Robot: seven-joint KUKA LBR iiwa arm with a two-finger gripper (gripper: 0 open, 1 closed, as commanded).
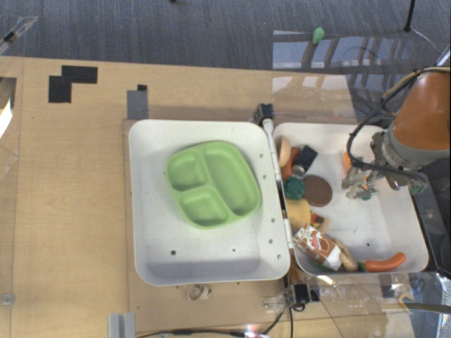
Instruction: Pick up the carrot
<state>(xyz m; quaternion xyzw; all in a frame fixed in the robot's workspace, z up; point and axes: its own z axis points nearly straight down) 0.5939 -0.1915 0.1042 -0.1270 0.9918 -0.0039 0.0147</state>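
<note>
Nearest the lens, along the front edge of the right bin (416, 220), lie one orange-red sausage-like piece (384, 262) and one printed snack packet (320, 246), the packet tipped against the bin's front left corner. Two white bins sit side by side on the wooden bench (63, 203). The left bin (151, 252) holds one green plate (211, 183) with three compartments. Against the right bin's left wall cluster several small items: one brown disc (318, 190), one dark green piece (295, 186), one black block (305, 158), one tan cylinder (285, 155) and one yellowish lump (299, 210). The carrot (347, 160) shows as a single short orange sliver near the back of the right bin, just left of the arm's wrist and partly hidden by it. One gripper (361, 189) hangs over the bin's right half, close to the carrot; whether its fingers are spread or pressed together I cannot tell. Nothing is visibly pinched between them.
</note>
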